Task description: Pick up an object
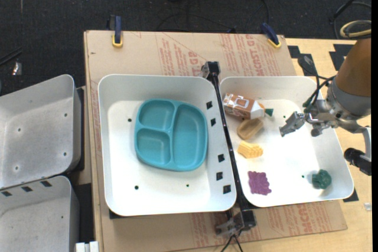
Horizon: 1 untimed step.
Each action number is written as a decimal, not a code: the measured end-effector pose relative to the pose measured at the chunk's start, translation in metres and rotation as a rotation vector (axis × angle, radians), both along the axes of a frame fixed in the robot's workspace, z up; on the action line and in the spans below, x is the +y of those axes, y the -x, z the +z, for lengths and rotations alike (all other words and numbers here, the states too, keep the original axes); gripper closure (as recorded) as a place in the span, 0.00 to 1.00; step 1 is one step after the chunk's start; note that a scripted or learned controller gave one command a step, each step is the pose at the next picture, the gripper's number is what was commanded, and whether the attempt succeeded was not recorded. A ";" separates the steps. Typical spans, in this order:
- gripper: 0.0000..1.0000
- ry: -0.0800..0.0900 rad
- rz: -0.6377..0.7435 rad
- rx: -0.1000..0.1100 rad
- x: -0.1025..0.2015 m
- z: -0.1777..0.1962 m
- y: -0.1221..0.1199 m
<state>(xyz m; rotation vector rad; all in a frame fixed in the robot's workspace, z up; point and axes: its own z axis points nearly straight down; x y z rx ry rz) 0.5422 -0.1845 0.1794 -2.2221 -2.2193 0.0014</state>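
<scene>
Looking down on the bench, the camera view showed two white bins side by side, the left bin [112,127] bearing a teal divided plate [172,134] and the right bin [339,177] bearing a scatter of small things. Taking the right bin as the landmark: a brown and white carton [243,107] lay near its far left corner, a tan rounded piece [250,128] sat just in front of the carton, and a yellow corn-like piece [250,150] lay a little nearer again, close to the bin's left wall. A purple bunch [258,182] rested near the bin's near left corner, and a dark green lump [321,179] sat near its near right corner. A tiny green bit [269,111] lay beside the carton.

The gripper [300,122] hung over the right side of that bin, reaching in from the bin's right wall, above bare floor between the tan piece and the green lump. Its fingers looked spread apart, with nothing between them, though the slant made the gap hard to judge. No object was held yet, so the pick seemed not yet begun.

The risk, as I judged it, lay in where the gripper stood: it was over bare plastic, well apart from every item, so a straight descent would likely close on nothing. The green lump sat close to the bin's wall, where a finger could strike the rim. The carton and tan piece lay nearly touching, so a grasp there might nudge one aside.
</scene>
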 end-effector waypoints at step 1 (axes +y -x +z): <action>0.00 0.000 0.000 0.000 -0.005 -0.043 -0.001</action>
